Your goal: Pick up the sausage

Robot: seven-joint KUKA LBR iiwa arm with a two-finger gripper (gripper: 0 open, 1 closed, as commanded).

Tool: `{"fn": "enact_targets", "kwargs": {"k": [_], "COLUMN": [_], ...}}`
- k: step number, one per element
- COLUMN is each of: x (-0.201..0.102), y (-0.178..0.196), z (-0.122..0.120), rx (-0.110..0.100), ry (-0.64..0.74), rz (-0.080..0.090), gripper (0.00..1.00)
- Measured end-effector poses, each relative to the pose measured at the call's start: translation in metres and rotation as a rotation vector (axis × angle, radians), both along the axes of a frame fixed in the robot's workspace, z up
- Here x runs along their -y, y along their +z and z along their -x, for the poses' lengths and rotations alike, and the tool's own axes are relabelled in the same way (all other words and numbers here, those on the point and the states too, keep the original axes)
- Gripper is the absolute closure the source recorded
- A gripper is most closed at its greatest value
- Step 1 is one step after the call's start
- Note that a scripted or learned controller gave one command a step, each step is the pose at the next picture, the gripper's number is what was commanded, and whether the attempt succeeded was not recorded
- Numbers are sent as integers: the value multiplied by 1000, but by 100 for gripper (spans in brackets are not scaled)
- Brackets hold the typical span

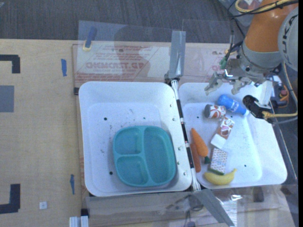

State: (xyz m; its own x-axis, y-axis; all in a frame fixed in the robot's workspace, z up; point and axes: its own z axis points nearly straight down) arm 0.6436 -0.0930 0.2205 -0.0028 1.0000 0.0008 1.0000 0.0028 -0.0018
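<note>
open gripper above right bin

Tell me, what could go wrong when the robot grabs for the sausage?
The sausage lies tight between the carrot and the bin wall, so the gripper might grab the carrot instead or slip off. The gripper hangs near the blue bottle and the can, so it might bump them on its way.
</note>
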Motion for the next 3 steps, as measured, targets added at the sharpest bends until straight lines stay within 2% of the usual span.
{"fn": "enact_targets", "kwargs": {"k": [1, 2, 3], "x": [28, 32, 10], "y": [-123, -112, -62], "z": [39, 38, 32], "rx": [10, 15, 4], "ry": [-1, -7, -40], "rz": [2, 5, 2], "gripper": [0, 100, 100]}}
